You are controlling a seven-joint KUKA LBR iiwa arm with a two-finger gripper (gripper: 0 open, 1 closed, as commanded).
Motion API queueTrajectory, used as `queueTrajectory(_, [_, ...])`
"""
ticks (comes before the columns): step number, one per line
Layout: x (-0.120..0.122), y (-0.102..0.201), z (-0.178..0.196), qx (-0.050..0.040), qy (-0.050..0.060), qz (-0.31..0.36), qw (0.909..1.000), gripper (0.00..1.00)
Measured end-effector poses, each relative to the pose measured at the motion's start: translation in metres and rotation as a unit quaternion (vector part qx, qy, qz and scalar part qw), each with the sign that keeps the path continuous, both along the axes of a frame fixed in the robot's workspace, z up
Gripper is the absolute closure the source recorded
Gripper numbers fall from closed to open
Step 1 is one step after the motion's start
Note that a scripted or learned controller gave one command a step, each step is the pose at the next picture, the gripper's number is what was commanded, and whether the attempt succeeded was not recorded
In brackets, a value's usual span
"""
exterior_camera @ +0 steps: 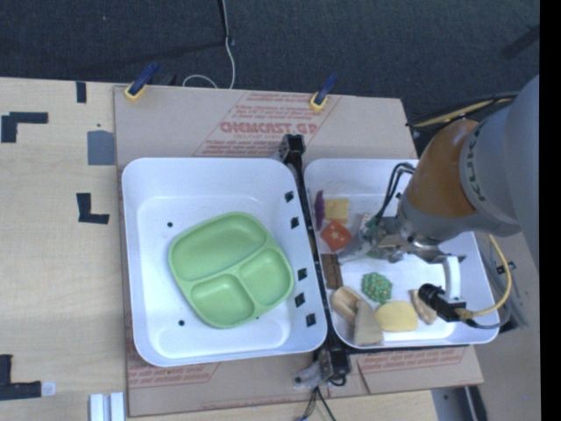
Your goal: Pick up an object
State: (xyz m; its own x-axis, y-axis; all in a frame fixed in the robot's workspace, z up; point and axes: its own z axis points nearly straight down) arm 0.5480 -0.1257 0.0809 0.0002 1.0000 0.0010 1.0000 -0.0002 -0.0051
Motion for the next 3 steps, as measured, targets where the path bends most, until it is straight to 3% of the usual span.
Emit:
queueTrajectory(1, [0.038,0.099,0.110,0.0013,-0.008,0.007,0.9999,0.00])
queueTrajectory(2, [0.045,0.075,0.103,-0.0006,-0.002,0.001,1.0000,0.00])
queueTrajectory(3, [0.046,0.016,0.001,-0.0014,-0.005,-0.001,1.0000,0.00])
